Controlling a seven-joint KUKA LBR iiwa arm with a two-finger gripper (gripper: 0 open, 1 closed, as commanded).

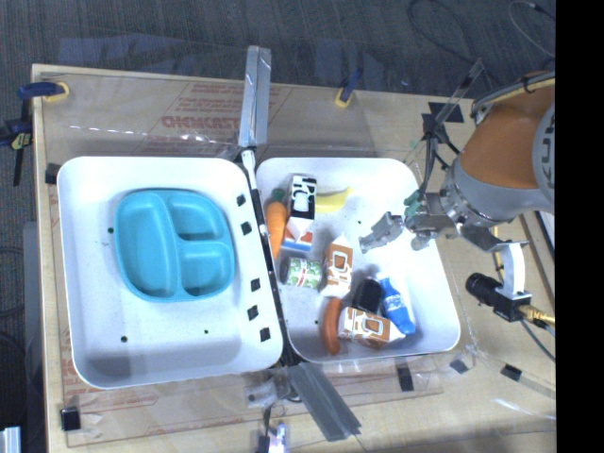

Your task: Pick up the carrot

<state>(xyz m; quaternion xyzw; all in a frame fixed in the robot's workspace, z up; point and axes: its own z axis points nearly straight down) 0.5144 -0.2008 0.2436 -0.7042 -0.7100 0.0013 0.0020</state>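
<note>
The carrot (276,228) is orange with a green top. It lies along the left wall of the right bin (429,253), pointing toward the near side. My gripper (379,231) hovers over the right half of that bin, well to the right of the carrot and apart from it. Its fingers stand open with nothing between them. The grey arm with the orange band (505,154) reaches in from the right.
Beside the carrot lie a black-and-white carton (302,196), a banana (331,196), a green can (304,273), small brown cartons (340,262), a blue bottle (396,313) and an orange sausage (329,325). The left bin (85,328) holds a blue divided tray (176,243).
</note>
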